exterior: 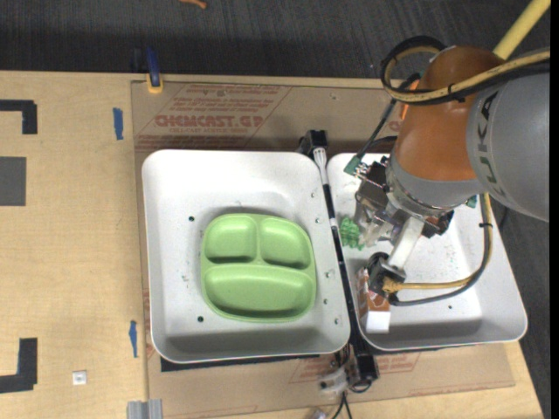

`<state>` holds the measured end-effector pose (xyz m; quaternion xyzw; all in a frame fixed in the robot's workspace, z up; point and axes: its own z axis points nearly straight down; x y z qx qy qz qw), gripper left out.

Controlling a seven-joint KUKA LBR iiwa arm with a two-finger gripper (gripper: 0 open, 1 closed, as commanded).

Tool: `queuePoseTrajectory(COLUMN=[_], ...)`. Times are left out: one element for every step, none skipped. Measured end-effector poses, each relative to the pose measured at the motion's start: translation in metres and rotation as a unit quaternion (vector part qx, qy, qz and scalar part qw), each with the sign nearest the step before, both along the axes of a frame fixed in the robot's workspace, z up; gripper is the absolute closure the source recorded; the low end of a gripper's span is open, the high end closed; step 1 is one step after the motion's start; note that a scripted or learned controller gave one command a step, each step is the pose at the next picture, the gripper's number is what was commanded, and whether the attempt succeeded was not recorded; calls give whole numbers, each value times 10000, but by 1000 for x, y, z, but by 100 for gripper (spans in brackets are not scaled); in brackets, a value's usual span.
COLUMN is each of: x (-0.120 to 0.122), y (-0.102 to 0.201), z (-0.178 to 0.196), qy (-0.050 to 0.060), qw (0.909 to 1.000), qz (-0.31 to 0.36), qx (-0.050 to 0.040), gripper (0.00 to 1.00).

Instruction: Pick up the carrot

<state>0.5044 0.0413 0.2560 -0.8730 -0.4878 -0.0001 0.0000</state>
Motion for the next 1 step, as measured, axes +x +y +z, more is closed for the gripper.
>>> queuePoseTrajectory(x=[0], y=[0], z=[0], qy=[0], qw=[10000], qz=[0], qx=[-1], gripper=[0])
